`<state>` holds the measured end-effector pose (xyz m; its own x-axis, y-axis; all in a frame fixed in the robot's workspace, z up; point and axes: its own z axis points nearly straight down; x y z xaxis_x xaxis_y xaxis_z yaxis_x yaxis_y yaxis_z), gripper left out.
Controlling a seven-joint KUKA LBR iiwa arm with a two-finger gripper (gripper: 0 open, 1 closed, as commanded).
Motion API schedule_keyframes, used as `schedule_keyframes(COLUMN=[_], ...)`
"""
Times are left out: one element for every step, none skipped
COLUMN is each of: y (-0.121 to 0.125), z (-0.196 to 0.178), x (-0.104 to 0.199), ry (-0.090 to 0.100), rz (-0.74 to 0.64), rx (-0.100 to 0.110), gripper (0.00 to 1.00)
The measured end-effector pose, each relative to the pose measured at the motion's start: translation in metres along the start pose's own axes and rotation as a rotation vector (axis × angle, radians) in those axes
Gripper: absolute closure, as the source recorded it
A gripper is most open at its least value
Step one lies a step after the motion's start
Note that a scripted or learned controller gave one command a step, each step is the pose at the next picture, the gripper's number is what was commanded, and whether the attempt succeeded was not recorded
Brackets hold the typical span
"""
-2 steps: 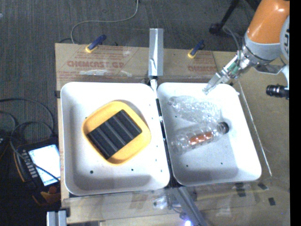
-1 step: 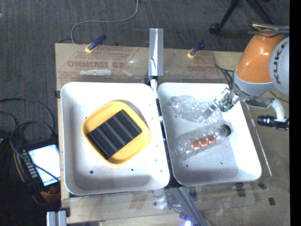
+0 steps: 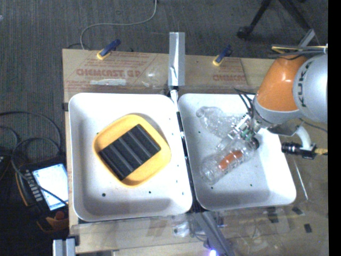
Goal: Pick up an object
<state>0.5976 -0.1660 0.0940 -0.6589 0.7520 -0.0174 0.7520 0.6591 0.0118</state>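
In the right bin (image 3: 277, 188) lies a clear plastic bottle (image 3: 226, 163) with orange contents, slanting from lower left to upper right. A second clear, crumpled plastic item (image 3: 213, 118) rests at the bin's back left. My gripper (image 3: 242, 131) reaches in from the right and hangs low over the gap between the two, just above the upper end of the orange-filled bottle. The left bin (image 3: 85, 196) holds a yellow block with a black ribbed top (image 3: 132, 149), lying at a slant in its middle.
The orange band of the arm (image 3: 282, 89) looms over the right bin's back right corner. A metal divider (image 3: 176, 63) stands behind the bins on a cardboard sheet with two clamps. A tablet (image 3: 48, 185) lies on the floor at left.
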Motion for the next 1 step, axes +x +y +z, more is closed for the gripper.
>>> schedule_keyframes(y=[0.0407], z=[-0.0255], x=[-0.0437], ry=[0.013], rz=[0.145], rx=[0.010], gripper=[0.00])
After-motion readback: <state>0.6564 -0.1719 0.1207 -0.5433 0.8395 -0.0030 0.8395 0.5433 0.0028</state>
